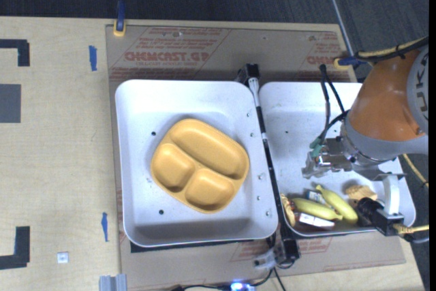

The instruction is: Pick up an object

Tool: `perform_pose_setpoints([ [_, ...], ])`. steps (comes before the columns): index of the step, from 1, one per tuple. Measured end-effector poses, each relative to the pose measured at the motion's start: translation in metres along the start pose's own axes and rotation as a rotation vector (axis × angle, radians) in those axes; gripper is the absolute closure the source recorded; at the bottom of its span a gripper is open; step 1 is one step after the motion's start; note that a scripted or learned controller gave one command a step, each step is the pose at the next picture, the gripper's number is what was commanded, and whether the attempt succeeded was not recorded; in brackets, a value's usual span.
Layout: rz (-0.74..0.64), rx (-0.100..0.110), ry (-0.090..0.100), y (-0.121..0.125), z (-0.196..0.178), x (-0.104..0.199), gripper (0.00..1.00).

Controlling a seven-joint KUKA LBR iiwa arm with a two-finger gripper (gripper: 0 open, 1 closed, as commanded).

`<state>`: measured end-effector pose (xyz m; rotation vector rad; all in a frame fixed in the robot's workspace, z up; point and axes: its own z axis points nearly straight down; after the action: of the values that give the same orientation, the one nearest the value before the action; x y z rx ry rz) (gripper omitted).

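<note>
In the right bin [293,119], a bunch of yellow toy bananas [328,204] lies near the front wall. Under the bananas sits a dark flat item with a white label [312,220]. A small tan object [355,188] rests just right of the bananas. My gripper [320,164] hangs over the right bin's middle, a little above and behind the bananas, with nothing seen held in it. The orange-banded wrist [385,105] hides the bin's right side.
The left bin [136,146] holds a yellow three-compartment plate [199,164] at its centre. The back half of the right bin floor is bare white. A black divider [260,133] runs between the two bins.
</note>
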<state>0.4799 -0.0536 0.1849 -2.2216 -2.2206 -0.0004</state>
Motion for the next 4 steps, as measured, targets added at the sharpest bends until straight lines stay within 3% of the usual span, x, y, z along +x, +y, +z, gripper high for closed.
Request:
perform_pose_setpoints([
  [1,0.001,0.001,0.0,-0.001,0.072,-0.108,1.0],
  [2,-0.001,-0.007,-0.001,0.002,0.098,-0.04,1.0],
  [3,-0.001,-0.006,-0.002,0.002,0.099,-0.04,0.0],
  [4,-0.001,-0.011,-0.003,0.003,0.088,-0.04,1.0],
])
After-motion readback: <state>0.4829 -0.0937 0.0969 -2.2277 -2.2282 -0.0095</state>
